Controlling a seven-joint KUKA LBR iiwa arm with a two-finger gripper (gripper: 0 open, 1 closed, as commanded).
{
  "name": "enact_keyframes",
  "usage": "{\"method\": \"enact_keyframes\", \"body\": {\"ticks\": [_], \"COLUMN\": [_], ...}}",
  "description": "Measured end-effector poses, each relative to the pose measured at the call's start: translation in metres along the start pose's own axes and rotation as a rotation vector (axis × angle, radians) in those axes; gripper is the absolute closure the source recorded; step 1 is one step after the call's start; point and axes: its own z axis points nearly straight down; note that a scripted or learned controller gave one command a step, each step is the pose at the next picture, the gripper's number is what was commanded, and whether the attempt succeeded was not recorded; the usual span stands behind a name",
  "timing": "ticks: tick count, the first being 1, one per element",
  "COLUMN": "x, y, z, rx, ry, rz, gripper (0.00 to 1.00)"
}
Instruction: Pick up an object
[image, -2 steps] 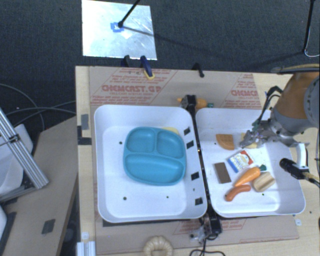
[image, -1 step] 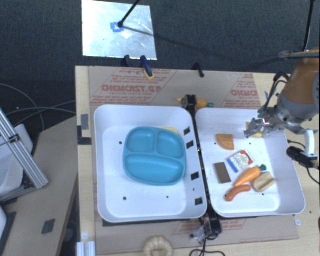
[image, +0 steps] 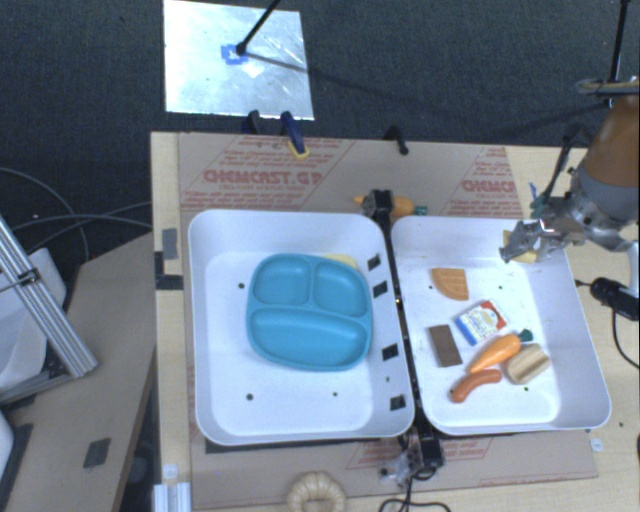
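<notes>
Hovering over the right bin's (image: 575, 330) far corner, the tool (image: 522, 246) gave no clear sign of its opening. Near the front lay the carrot (image: 495, 351), probably light, hard, slippery plastic; grip mid-body.

One fixed camera looked down at a slant from above the bench (image: 250, 165), far enough back to take in both bins (image: 215, 260).
</notes>
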Motion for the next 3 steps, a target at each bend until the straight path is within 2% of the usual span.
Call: {"method": "enact_keyframes", "body": {"ticks": [1,3], "x": [0.0,0.102], "y": [0.001,-0.037], "z": [-0.029,-0.047], "rx": [0.0,0.003], "ry": [0.0,0.002], "rz": [-0.001,-0.004], "gripper": [1.0,1.0]}}
